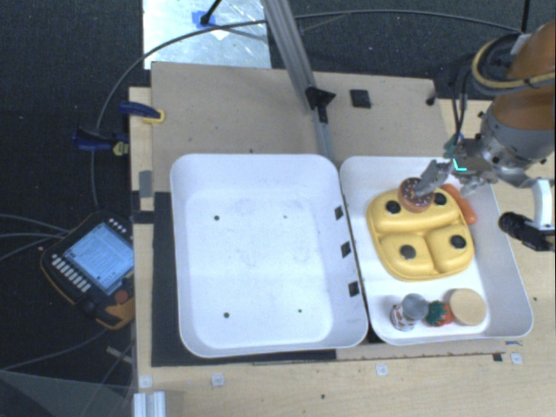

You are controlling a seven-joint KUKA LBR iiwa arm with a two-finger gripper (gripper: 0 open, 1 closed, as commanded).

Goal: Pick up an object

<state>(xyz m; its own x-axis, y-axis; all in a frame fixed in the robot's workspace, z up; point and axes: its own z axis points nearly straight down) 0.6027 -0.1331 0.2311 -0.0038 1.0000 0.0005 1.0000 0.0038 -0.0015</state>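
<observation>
We see the gripper (426,183) reaching in from the right and hanging low over the right bin (508,298), its fingers (431,177) pointing down and leftward at the far part of a yellow sectioned tray (423,237). Just at their tip sits a small brown round object (413,195), resting on the far left compartment of that yellow tray; we judge this to be the likely target, though the task names no particular thing. Whether the fingers are spread or pressed together we cannot tell, since they read as one grey bar from this angle, and we cannot say whether they touch the brown object or merely hover beside it. Nothing appears lifted, so we judge the pick as not yet done: the approach looks complete, while the closing and the raising are left. An orange piece (467,208) lies at the tray's far right corner, partly behind the gripper. Along the near edge of the right bin lie a small grey and white item (408,309), a red and green item (437,314) and a tan disc (467,306), too small for us to name closer. The left bin (252,250) holds no loose things. The arm's upper part is cut off at the right. A teach pendant (91,268) lies off the tabletop at left.
</observation>
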